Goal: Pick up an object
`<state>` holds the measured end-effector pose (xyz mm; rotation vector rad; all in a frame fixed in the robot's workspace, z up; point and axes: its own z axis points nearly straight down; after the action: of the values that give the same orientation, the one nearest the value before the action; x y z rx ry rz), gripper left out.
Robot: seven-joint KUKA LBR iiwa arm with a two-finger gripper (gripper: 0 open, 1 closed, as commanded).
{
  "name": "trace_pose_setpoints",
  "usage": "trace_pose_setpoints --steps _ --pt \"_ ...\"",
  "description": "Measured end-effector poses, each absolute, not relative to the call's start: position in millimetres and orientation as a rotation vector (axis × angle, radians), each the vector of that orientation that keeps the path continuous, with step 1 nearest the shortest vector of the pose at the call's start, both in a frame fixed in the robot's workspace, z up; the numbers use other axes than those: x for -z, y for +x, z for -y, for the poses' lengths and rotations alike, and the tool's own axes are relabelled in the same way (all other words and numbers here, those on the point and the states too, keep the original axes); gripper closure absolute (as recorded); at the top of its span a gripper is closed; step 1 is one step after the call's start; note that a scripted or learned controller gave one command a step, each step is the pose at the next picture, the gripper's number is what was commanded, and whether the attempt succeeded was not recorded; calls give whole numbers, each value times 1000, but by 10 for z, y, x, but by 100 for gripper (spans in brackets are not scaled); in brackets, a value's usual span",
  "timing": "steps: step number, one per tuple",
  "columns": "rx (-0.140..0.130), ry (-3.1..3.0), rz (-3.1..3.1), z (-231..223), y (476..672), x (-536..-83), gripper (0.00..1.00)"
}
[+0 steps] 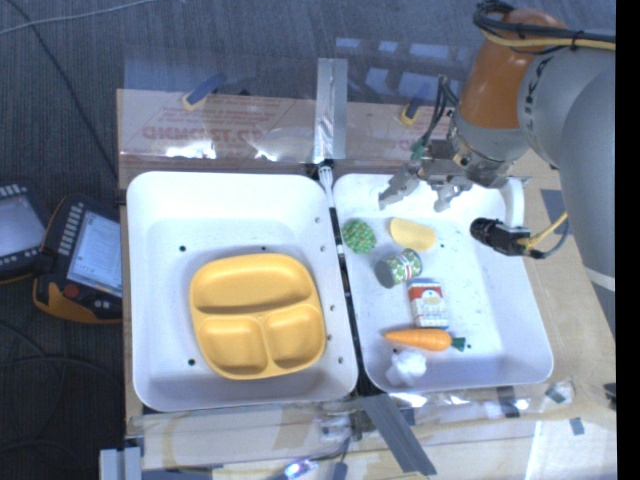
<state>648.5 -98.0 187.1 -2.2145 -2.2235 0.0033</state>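
Above the right bin point(530, 338), gripper point(415, 198) with 2 fingers point(388, 197) spread wide, gripping nothing. Just below: yellow piece point(412, 234), green ball point(358, 235), can point(401, 267).

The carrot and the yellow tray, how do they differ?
The carrot is orange, slim and tapered, and lies in the right bin; the yellow tray is far larger, flat, split into compartments, and sits in the left bin. Both rest untouched by the gripper.

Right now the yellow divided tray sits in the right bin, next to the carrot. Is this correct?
Not quite. The camera view shows the yellow divided tray in the left bin. The carrot lies in the right bin.
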Motion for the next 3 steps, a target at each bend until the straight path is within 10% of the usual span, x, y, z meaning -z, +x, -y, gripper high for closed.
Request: trace_pose_setpoints --steps 1,2,3 --pt "-2 -2263 2177 682 6541 -2173 0" --pt "-9 -2309 2128 1172 6312 -1170 0" --pt "-7 -2307 2127 1167 6314 -1261 100"
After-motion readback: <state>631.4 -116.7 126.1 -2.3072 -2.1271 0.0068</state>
